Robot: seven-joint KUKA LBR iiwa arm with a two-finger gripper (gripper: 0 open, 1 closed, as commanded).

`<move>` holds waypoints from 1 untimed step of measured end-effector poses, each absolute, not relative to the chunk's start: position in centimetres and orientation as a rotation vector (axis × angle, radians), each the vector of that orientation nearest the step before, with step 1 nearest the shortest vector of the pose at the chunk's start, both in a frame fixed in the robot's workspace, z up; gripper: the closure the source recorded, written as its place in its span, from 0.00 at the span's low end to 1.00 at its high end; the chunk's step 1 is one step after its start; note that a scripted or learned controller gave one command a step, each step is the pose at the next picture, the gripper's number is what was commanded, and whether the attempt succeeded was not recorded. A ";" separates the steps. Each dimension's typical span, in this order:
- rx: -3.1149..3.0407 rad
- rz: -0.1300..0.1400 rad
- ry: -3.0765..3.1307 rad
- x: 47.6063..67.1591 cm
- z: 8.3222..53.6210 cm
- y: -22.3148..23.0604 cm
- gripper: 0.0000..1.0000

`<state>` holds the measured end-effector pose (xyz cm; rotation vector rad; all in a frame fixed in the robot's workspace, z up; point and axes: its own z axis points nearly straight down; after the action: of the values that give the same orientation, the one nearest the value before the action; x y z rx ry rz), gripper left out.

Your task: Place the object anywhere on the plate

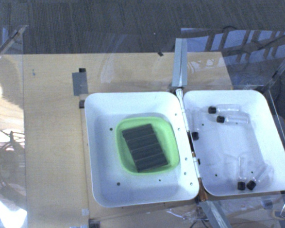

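A light green square plate sits in the left white bin. A dark grey ribbed rectangular block lies flat on the plate, turned slightly off square. In the right white bin lie several clear vials with black caps: two near the top and two near the bottom right corner.
A grey metal post stands behind the seam between the bins. The bins rest on a wooden bench with a small dark bracket at the back left. A clear panel covers the bench's left side.
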<state>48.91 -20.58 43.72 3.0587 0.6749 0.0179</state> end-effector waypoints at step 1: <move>3.073 0.003 0.647 48.8 32.4 -20.5 0.00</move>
<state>48.80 -20.53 32.45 3.0732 0.6472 0.0033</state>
